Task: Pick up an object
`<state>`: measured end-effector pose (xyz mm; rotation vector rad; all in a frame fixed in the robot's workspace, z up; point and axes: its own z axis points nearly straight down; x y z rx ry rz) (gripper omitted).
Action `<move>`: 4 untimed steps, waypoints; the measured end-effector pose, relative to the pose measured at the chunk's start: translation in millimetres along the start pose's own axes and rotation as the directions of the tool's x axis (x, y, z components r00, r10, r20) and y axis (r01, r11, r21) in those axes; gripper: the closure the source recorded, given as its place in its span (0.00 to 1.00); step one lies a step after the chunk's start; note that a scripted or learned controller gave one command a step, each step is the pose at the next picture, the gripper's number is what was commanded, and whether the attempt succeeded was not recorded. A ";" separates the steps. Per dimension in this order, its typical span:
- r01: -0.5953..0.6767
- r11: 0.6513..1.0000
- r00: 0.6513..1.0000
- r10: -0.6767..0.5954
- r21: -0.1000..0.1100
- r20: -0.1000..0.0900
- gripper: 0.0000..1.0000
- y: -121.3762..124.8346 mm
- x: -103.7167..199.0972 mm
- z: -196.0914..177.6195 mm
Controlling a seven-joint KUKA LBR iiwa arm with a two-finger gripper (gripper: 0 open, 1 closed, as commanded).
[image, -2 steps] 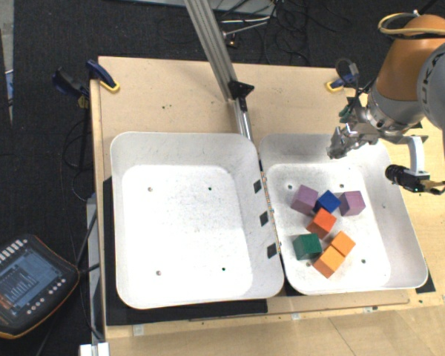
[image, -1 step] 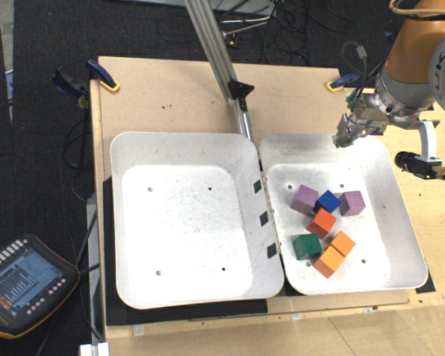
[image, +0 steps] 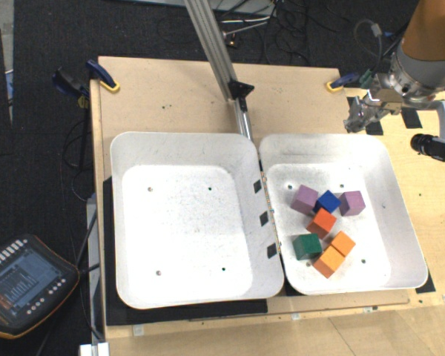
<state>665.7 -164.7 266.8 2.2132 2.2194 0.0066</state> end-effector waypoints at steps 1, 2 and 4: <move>0.005 1.000 1.000 -0.005 0.008 -0.003 1.00 -8.6 49.1 -0.2; 0.005 1.000 1.000 -0.005 0.009 -0.004 1.00 -1.5 97.1 10.8; 0.006 1.000 1.000 -0.006 0.006 -0.004 1.00 -0.3 211.3 3.0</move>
